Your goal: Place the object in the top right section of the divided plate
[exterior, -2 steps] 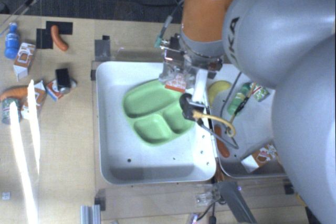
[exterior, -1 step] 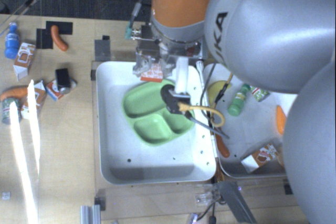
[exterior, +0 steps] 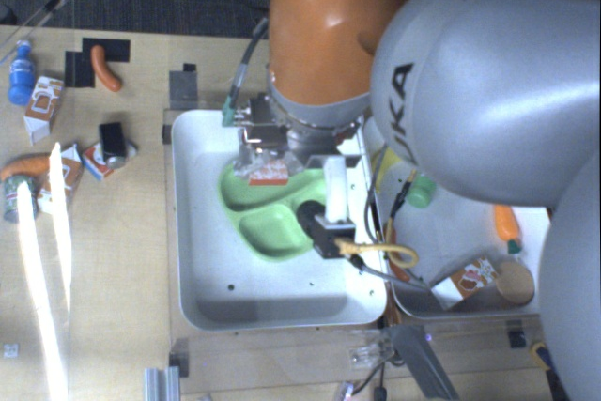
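Far to the left, loose items are lying on the wooden bench [exterior: 131, 277]: a small blue bottle [exterior: 21, 70], a sausage-shaped toy [exterior: 106, 69], a carton [exterior: 43, 103] and a black block [exterior: 113, 141], all well apart from the work.

Moving right, the left white bin [exterior: 202, 296] is holding the green divided plate [exterior: 268, 211], whose lower compartment is showing bare while most of the rest is lying under the arm. A small red-and-white packet [exterior: 268, 172] is sitting over the plate's upper part, just below the gripper [exterior: 263, 141]. This packet is probably the task's object. Whether it is resting in the top right section or straddling a divider cannot be told, since the wrist is covering that side. Whether the claw is open, closed or gripping the packet cannot be told either.

The KUKA arm [exterior: 451, 80] is looming over the plate, and its yellow cable [exterior: 380, 251] is trailing near the plate's right rim.

Several things could go wrong. If the packet is being released from above a divider, it may tip into the wrong compartment. If the packet is sticking to the claw, lifting may drag it out. The light plate may be shifting under any sideways contact, and the cable could be snagging its rim.

In the right bin [exterior: 441, 300], a green thing [exterior: 421, 192], an orange carrot-like toy [exterior: 507, 223] and another carton [exterior: 472, 277] are lying apart from the action.
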Controlling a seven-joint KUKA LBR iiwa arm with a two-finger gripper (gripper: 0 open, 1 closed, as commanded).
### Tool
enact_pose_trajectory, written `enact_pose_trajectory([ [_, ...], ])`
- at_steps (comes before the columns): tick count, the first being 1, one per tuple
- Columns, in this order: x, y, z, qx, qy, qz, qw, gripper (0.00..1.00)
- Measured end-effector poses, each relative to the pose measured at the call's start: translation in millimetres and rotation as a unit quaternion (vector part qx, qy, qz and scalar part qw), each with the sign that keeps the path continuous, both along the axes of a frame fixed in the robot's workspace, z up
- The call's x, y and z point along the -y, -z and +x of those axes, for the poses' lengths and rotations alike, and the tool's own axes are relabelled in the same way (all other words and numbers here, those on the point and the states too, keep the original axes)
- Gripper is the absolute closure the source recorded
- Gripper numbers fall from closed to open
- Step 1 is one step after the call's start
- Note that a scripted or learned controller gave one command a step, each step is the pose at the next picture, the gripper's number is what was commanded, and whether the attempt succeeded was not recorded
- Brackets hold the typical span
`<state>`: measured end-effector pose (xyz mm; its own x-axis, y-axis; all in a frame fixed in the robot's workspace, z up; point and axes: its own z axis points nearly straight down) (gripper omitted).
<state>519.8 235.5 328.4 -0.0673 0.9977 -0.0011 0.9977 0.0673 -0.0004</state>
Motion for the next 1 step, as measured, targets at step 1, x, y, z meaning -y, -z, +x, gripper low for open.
enact_pose_trajectory([
  [1, 4.2, 108.5, -26.2, 0.0, -0.136, 0.0007, 0.9907, 1.0],
])
